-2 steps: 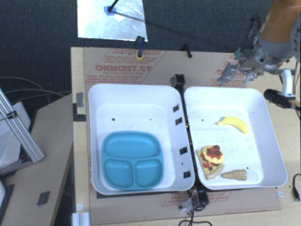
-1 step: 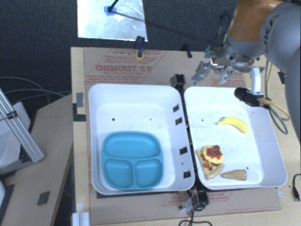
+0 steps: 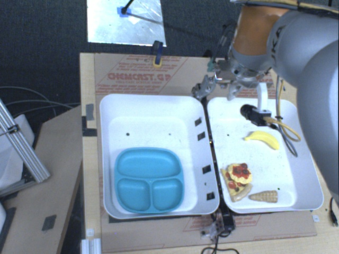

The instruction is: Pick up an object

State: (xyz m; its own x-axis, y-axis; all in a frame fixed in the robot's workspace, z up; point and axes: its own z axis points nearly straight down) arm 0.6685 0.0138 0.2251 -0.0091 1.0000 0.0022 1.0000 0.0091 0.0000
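The right bin (image 3: pixel 302 173) holds three toy foods. A yellow banana (image 3: pixel 262 138) lies near its middle. At the front, a waffle slice with red topping (image 3: pixel 238 180) sits beside a tan ice-cream cone (image 3: pixel 264 196). My gripper (image 3: pixel 217 92) hangs over the back rim where the two bins meet, well behind the banana. Its fingers are spread apart with nothing between them.
The left bin (image 3: pixel 148 115) holds a blue divided plate (image 3: pixel 149 180) at its front. A black-clipped divider (image 3: pixel 207 147) runs between the bins. Behind them lie a cardboard sheet (image 3: pixel 137 73) and a shiny square plate (image 3: pixel 126 15).
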